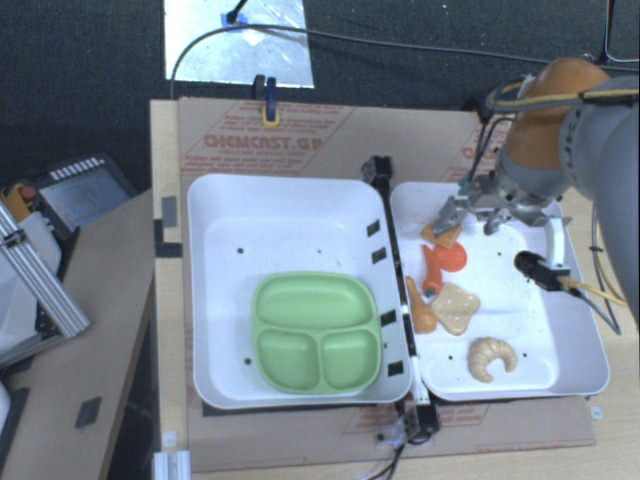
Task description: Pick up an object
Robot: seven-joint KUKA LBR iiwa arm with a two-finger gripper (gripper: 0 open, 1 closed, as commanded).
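Hanging over the far left part of the right bin (545,318), the gripper (468,216) sits just above a small orange piece (441,234); whether it is spread or closed I cannot tell from this angle, and nothing shows as gripped. The small orange piece lies on the bin floor near the dividing wall, its long axis slanting from near-left up to far-right, the far end toward the gripper. Just nearer the camera lies a red-orange thing (447,259), rounded at the top with a narrow part trailing down-left. A carrot-shaped piece (420,310) runs along the dividing wall, touching a slice of toast (457,308) beside it. A croissant (492,357) lies apart near the front, ends curling down. The left bin (250,218) holds a green divided plate (316,330)
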